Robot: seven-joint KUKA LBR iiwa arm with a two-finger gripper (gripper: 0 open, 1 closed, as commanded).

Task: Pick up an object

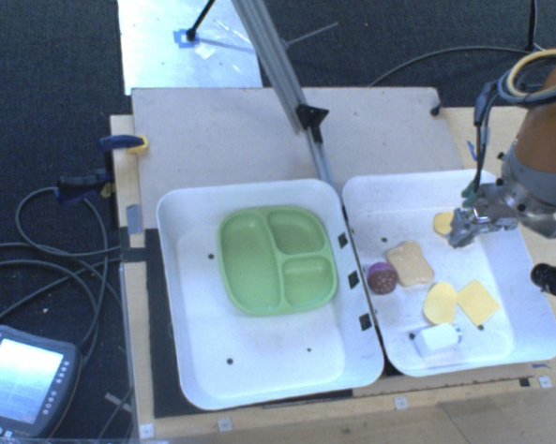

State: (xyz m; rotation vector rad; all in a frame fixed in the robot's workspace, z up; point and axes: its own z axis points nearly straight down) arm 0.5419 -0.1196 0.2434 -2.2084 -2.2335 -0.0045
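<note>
**Toast slice is the nearest candidate, tool poised at the right bin's far side**

Toast slice [411, 263] is the thing I would go for. It lies flat on the floor of the right bin [389, 200], just beside the purple ball [382, 278], which sits toward the divider between the two bins. My tool [463, 228] hangs over the same bin, beyond the toast slice and toward the arm's side, close to a small yellow piece [443, 222] by the far wall. Whether the tool is spread or closed I cannot tell; the tip is small and blurred, and I see nothing clamped in it.

To do this step well, I judge I should settle on one target before descending. The small yellow piece is nearest the tool but lies close to the far wall. The toast slice has bare floor on the side away from the purple ball, so I would keep the tool clear of that ball and come down square over the slice's middle.

The toast slice reads as a rounded rectangle. Its long axis runs at a slant, from the purple ball's side toward the yellow round [440, 302] and the yellow square [477, 302] nearer the front. Gripping across the short width looks the better bet. A white block [437, 337] sits at the front, well apart from the toast slice. The green tray [243, 265] rests in the left bin [202, 362].
</note>
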